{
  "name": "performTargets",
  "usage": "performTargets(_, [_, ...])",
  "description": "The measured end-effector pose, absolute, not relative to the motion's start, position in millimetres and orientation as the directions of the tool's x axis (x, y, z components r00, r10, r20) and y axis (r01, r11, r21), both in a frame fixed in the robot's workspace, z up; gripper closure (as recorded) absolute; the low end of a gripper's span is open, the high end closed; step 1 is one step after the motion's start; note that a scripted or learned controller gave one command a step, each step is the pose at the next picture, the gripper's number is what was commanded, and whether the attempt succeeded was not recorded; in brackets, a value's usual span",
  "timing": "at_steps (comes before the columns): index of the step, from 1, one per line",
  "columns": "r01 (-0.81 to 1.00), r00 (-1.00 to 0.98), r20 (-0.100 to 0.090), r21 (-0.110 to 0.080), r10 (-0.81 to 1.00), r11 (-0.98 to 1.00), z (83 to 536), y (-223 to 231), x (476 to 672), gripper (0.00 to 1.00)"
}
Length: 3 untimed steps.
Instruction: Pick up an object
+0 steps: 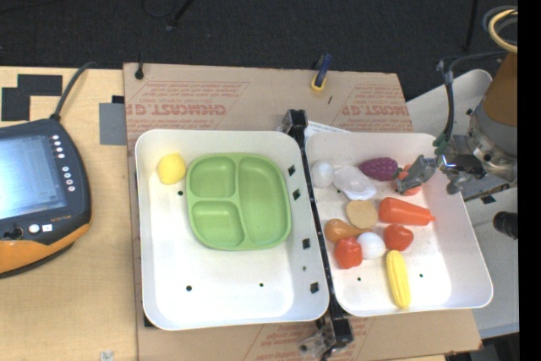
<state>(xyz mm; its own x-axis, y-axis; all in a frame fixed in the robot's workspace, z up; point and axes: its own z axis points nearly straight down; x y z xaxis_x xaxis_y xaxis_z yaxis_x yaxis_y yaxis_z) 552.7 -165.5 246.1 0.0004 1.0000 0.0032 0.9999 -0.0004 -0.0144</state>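
Two shallow white bins are sitting side by side on a worktop (51, 283) covered with printed cardboard. The left bin (161, 275) is holding a green three-compartment tray (238, 200) and, just beside the tray's upper left corner, a yellow lemon (171, 168). The right bin (456, 283) is holding a cluster of toy foods: a purple piece (379, 168) near the far wall, two white pieces (338, 177) to its left, a tan round piece (362, 214), an orange carrot (406, 212) lying crosswise, a red tomato (399, 237), a white egg (370, 245), a red pepper (347, 253), an orange piece (340, 228) and a yellow corn cob (397, 278) lying towards the near wall.

The arm is reaching in from the right, its orange band (505, 93) showing at the frame edge. The hand (420, 173) is hovering over the far right part of the right bin, just above the carrot's end and beside the purple piece; a small red-and-grey item appears at its tip, but whether the hand is spread, closed or clamped on anything cannot be told. A tablet-like control pendant (34, 190) is lying at the left of the worktop
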Motion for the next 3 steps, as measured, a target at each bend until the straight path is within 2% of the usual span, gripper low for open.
performTargets(1, [1.000, -0.001, 0.001, -0.003, 1.000, 0.001, 252, -166, 554.8, 0.00])
performTargets(3, [1.000, -0.002, 0.002, -0.008, 1.000, 0.002, 148, -177, 553.3, 0.00])
